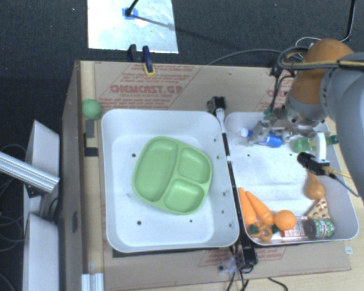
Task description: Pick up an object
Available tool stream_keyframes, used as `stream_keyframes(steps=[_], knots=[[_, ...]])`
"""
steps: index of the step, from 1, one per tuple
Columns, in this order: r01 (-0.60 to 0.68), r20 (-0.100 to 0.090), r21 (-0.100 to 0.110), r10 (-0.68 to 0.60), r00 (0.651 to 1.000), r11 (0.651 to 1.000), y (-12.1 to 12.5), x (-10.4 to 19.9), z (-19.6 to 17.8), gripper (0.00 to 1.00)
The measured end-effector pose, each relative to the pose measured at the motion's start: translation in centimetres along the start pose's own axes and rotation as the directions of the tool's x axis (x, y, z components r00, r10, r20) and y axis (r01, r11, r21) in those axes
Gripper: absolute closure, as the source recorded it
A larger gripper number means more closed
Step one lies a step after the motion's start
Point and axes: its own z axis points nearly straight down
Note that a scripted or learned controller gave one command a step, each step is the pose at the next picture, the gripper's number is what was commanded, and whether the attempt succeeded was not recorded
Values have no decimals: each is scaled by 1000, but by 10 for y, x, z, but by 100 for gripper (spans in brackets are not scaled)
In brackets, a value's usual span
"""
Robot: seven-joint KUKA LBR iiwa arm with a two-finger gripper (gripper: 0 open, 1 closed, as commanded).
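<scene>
Likely target: small blue-and-white item (270, 140) in the far left corner of the right bin (273, 176), directly below the pincer (268, 128). We can't tell if they touch. The item is too small and blurred to name more exactly. We judge it light, rigid plastic and probably smooth, so it could slip or skid on the bin floor. It looks longer left to right, so we'd close across the short width at mid-length. The bin wall is close on the far side, leaving little room there.

Pincer state: we can't tell if it's wide or narrow, and nothing is visibly held.

Other things in the right bin:
- a green piece (301, 143) just right of the target
- toy carrots (253, 206) at the near edge
- an orange ball (285, 219) at the near edge

The left bin (124, 223) holds a green divided plate (173, 174). A green ball (91, 108) sits on the tabletop (170, 88), left of both bins.
</scene>
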Motion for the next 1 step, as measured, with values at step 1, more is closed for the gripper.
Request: stream_keyframes(steps=[1], knots=[[-1,-1,0,1,1000,1000,0,-76,0,0]])
